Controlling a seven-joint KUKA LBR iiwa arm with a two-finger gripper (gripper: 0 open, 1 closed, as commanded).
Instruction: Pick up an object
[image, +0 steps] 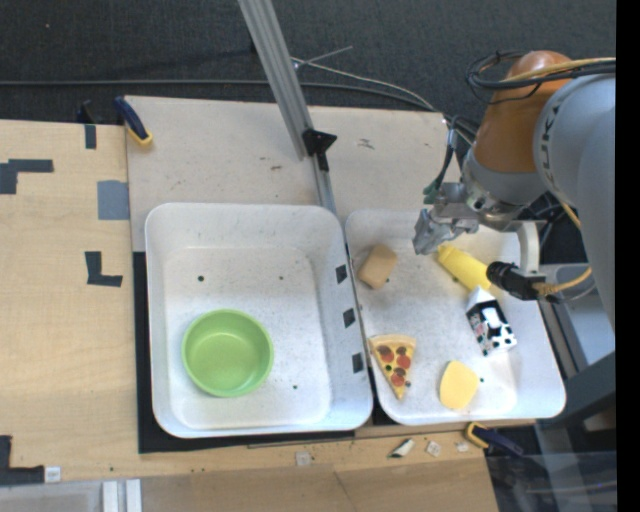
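the gripper (432, 238) hangs low over the right bin (520, 400), between the tan block (377, 267) and the yellow bottle (462, 266), probably lining up a pick on one of them, though whether it has closed i cannot tell.

- You are looking down on a pale wooden bench (60, 300) that fills the left side, with grey and dark tape marks (110, 200) toward 9 o'clock.
- A lighter board (220, 150) lies on it from 12 o'clock down to the centre.
- Dark carpet-like floor (150, 40) runs along the top edge.
- A grey metal pole (285, 90) slants from 12 o'clock toward the centre.
- A thin cable (370, 88) trails toward 1 o'clock.
- Light is even and soft.
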